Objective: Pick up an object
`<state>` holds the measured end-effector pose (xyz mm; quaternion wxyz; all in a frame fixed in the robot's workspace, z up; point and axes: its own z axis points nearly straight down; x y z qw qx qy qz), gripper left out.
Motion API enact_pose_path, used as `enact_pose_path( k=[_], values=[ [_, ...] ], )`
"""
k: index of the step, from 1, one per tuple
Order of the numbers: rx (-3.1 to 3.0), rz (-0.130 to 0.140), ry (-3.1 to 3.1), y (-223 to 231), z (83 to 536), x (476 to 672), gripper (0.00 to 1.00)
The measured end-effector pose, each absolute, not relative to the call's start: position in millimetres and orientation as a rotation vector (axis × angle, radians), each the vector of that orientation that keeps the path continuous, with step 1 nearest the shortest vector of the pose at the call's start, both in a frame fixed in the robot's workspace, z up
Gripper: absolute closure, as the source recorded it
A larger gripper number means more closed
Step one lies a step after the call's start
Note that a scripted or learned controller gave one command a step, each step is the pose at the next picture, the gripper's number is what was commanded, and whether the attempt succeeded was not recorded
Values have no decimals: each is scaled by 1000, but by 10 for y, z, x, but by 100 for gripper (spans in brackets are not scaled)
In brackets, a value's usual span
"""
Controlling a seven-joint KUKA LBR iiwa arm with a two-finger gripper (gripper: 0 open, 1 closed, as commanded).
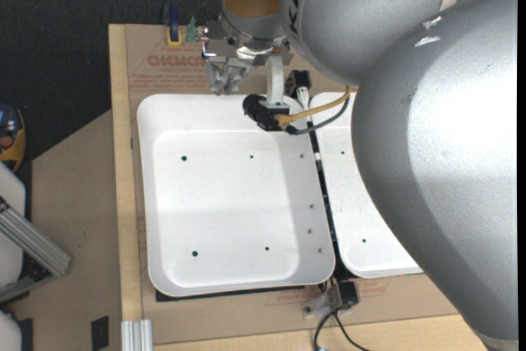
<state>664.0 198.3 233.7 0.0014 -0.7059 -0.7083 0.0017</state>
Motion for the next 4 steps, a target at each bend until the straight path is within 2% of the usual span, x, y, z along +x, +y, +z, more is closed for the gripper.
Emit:
enact_pose_path(
  k=[1, 2, 3, 4],
  values=[
    [-2228, -11, -2223, 1695, 3010, 6677, 100],
    [-2214, 3, -2225, 2176, 2690, 6653, 100],
    [-2236, -1, -2215, 1191, 3142, 6604, 100],
    [-2203, 13, -2225, 2319, 1981, 6334, 100]
  ],
)
